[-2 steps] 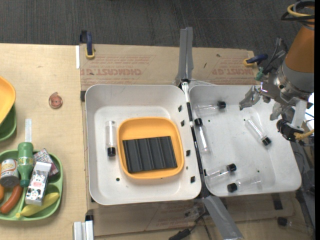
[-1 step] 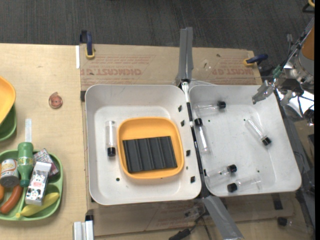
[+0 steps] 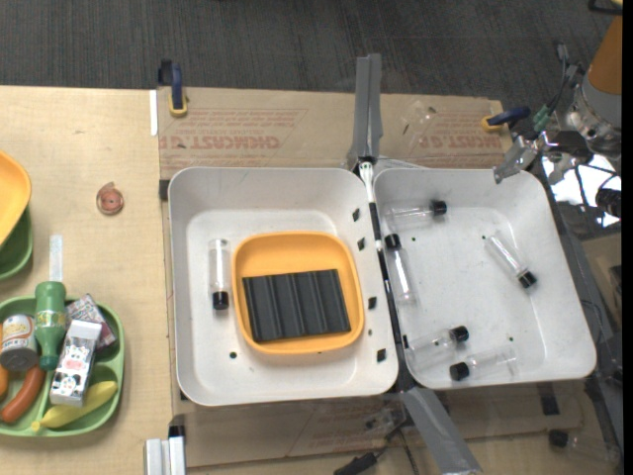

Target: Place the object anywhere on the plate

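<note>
Vial [image 3: 510, 262] loose in right bin [image 3: 564, 265], well apart from gripper [image 3: 534, 151] at bin's far corner. Finger state: cannot tell. Plate [image 3: 295, 250] in left bin. Likely light, slick, rolls; grasp mid-barrel, across axis.

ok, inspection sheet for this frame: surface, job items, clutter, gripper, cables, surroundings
Surface: wooden bench bearing left bin and right bin, side by side.
Job items: orange plate in the left bin, carrying a dark ribbed block; one clear black-capped tube lies beside the plate, five more in the right bin, e.g..
Clutter: green tray of toy food at bench left; small pink object.
Gripper: gripper over the right bin's far right corner; jaw state cannot be told.
Cables: cables beside the wrist.
Surroundings: clamps on the cardboard sheet; dark carpet.
</note>
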### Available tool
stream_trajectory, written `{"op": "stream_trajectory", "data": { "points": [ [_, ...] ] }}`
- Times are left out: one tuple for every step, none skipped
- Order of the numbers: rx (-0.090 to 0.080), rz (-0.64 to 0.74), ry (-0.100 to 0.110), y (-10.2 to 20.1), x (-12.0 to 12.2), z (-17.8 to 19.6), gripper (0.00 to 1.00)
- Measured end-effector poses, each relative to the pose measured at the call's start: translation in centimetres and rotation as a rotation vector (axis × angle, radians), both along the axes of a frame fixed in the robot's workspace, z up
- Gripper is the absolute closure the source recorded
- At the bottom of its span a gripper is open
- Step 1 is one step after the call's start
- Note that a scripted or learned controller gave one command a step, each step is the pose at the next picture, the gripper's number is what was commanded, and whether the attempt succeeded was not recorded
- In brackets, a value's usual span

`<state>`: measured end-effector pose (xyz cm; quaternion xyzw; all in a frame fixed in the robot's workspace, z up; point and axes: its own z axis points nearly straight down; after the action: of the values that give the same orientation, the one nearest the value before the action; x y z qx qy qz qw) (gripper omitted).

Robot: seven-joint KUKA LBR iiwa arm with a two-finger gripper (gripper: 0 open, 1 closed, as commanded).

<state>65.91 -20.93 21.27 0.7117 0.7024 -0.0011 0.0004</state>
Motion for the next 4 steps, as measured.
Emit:
{"op": "stream_trajectory", "data": {
  "points": [
    [0.002,0.29,0.001,4.8,-4.3,-4.5,0.0],
    [0.0,0.292,-0.003,1.3,-1.8,0.5,0.0],
    [0.001,0.3,0.001,5.8,-3.9,-0.8,0.0],
    [0.0,0.325,-0.002,1.1,-0.2,1.0,0.0]
  ]
}}
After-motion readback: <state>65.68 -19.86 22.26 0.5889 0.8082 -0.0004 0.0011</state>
